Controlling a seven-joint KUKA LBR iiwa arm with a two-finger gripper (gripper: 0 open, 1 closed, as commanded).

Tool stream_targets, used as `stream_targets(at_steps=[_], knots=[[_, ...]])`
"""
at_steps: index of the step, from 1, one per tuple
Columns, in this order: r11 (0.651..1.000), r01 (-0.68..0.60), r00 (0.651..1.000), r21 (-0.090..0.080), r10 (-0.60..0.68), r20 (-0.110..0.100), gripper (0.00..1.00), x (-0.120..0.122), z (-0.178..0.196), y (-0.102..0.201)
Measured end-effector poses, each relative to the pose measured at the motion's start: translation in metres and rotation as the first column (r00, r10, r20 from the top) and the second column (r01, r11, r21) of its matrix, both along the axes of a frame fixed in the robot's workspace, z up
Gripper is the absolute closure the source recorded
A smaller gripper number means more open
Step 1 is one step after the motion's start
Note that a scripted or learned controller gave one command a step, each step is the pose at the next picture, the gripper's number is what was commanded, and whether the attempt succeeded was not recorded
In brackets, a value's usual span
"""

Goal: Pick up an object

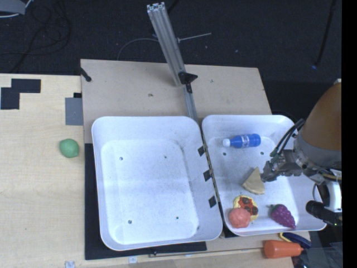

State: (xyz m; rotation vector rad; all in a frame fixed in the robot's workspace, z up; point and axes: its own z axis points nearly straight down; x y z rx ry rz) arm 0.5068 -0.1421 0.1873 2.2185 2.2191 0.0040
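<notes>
The gripper [270,171] hangs low in the right bin [281,121]; the tan wedge [254,182] lies just left of it, mid-bin; whether it is open, I cannot tell.

In the right bin [223,128], a bottle [242,141] lies behind a wedge [254,182], fruit [283,215] nearest the front.

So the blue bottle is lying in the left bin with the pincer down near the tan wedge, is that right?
Not quite. The camera view shows the blue bottle lying in the right bin, not the left one. The pincer is indeed down near the tan wedge.
</notes>
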Motion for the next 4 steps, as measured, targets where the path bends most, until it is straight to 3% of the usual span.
stream_targets(at_steps=[1,3,4], knots=[[1.000,0.001,1.000,0.000,-0.001,-0.002,1.00,0.000,0.028,0.000],[1.000,-0.003,1.000,0.002,0.003,-0.004,1.00,0.029,0.038,0.095],[1.000,-0.003,1.000,0.001,0.003,-0.004,1.00,0.058,0.039,0.138]])
